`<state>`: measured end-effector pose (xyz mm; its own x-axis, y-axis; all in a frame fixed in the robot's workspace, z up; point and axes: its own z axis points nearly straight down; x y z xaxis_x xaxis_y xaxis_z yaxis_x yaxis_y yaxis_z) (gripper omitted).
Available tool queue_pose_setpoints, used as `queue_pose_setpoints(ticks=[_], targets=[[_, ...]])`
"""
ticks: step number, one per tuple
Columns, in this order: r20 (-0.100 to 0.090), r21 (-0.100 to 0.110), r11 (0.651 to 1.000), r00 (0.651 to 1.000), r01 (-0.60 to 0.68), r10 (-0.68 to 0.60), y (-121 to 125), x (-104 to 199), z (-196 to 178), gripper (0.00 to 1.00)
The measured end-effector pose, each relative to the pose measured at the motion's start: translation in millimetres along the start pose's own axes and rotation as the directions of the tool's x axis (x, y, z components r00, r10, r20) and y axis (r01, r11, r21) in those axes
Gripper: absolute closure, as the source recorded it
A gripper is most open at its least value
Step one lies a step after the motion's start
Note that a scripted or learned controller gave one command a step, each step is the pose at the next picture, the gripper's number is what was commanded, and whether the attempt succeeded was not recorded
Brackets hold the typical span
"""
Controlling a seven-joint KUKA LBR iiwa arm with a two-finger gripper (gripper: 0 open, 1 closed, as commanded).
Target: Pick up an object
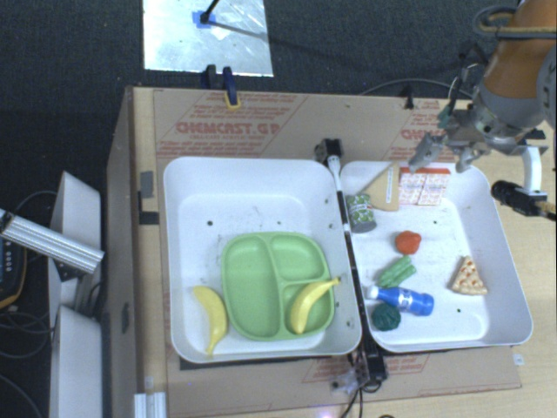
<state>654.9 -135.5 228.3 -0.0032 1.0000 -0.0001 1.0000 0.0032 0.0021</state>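
Right, two white bins side by side on the bench. Left bin (187,185) has a green divided plate (274,283) in the middle, one banana (211,318) lying on the bin floor just off the plate's left edge, and a 2nd banana (311,302) resting across the plate's right-hand compartment.

Right bin (505,259) is busier: a tan wedge (380,188) and a red-and-white box (424,186) up at the far wall, a small dark-green can (360,212) by the divider, a red tomato-like piece (407,242) mid-bin, a green veg piece (396,273) below it, a blue bottle (407,300) w/ white cap, a dark teal lump (385,317) touching the bottle's near side, and a pizza-slice toy (468,277) over to the right.

Gripper (449,153) hangs over the far rim of the right bin, fingers spread apart w/ nothing between them (orange band and grey wrist just above it). Closest item is the red-and-white box, sitting just below and a bit left of the fingertips, apart from them. Tomato, bottle and pizza slice lie further toward the near side, well clear of the gripper.
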Motion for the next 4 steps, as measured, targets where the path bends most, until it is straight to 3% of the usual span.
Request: queue_pose_setpoints(ticks=[1,2,3,4], targets=[[0.0,0.005,1.0,1.0,-0.002,0.002,-51,-1,117,0.0],[0.0,0.002,1.0,1.0,-0.003,0.003,-79,9,144,0.0],[0.0,-0.001,1.0,1.0,-0.002,0.002,-78,9,133,1.0],[0.0,-0.003,1.0,1.0,0.001,-0.001,-54,61,42,1.0]])
